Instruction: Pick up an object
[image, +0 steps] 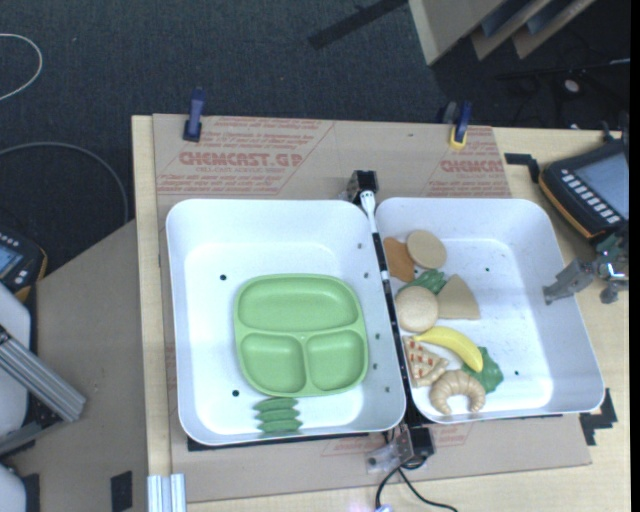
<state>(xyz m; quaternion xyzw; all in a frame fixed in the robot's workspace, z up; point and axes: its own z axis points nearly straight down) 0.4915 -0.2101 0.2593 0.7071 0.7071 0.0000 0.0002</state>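
Beside the right bin (520, 225), at its right rim: claw (578, 280), empty, fingers spread, poised to reach in. Against that bin's left wall, heaped within reach: banana (452, 343), croissant (458, 391), bread roll (416, 308). Left of it: green tray (300, 333).

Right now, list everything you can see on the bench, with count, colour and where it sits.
bins: two, white, side by side
divided plate: one, green, left bin centre
pea pod: one, green, left bin, below plate
banana: one, yellow, right bin
croissant: one, tan, right bin's near corner
round bun: one, cream, right bin's left side
clamps: two, blue and yellow, board's far edge
gripper: one, grey, right bin's right rim
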